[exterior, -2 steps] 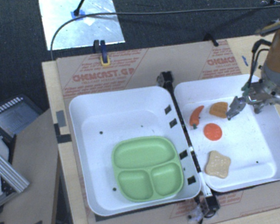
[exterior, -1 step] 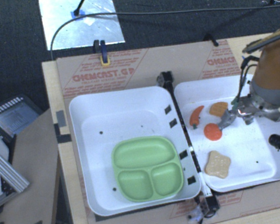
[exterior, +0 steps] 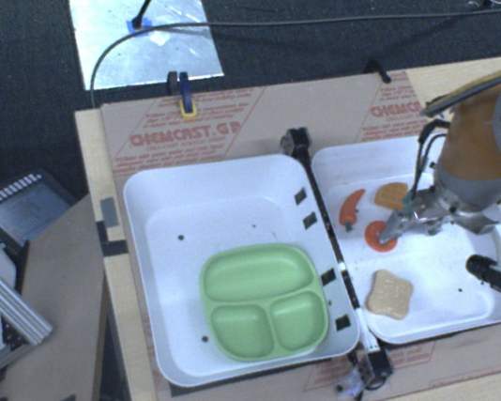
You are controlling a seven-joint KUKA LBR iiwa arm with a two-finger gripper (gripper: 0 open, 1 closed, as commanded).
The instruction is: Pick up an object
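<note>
The gripper (exterior: 391, 234) sat over a round red piece (exterior: 376, 236) in the right bin (exterior: 460, 317) (finger state unclear); grasping seemed underway, needing closure and lift.

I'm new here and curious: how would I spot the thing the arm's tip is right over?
Look in the right white bin. Near its left side, below the red chili pepper, lies a round red tomato slice. Its neighbours are tan, one a cracker; the slice alone is round and red.
</note>
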